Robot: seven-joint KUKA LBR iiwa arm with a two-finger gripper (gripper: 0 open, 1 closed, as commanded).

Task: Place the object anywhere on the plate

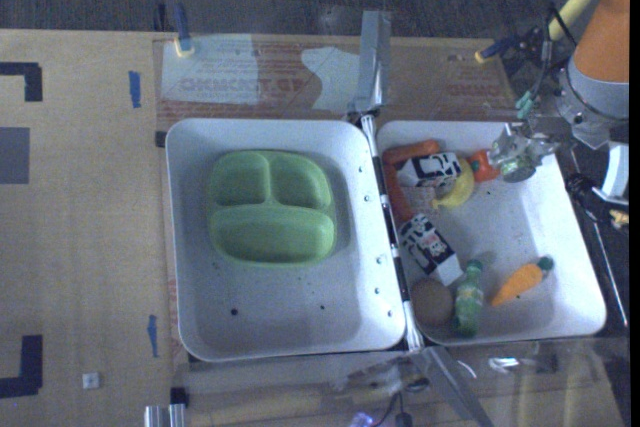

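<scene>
My arm enters from the right, orange band above the wrist, grey below. My two-finger metal gripper (pixel 517 158) hangs over the upper right part of the right shallow white plastic bin (pixel 572 245), near its back wall. Whether anything sits between the tips, or how they stand, I cannot tell; the view is too small and glare-washed there.

Left shallow white plastic bin (pixel 190 305): holds the light green divided plastic plate (pixel 270 206), three compartments, two small ones at the back and one long one at the front. It lies flat in the upper middle of the bin, well apart from my gripper.

Right bin contents, all on the bin floor:
- orange-red elongated toy piece (pixel 410 153) against the back left corner, just beside the divider.
- small black-and-white cow-patterned carton (pixel 430 170), touching the orange-red piece.
- yellow toy banana (pixel 456 191), just right of that carton, near my gripper.
- small orange block (pixel 484 164), just beside the gripper's left side.
- second black-and-white cow-patterned carton (pixel 430 246), tilted, mid-left of the bin.
- brown rounded potato-like toy (pixel 432 302) at the front left corner.
- green plastic toy bottle (pixel 468 296), just right of the brown toy.
- orange toy carrot with green top (pixel 522 281), lying at a slant at front right.

Which of these is the task's object I cannot tell.
</scene>
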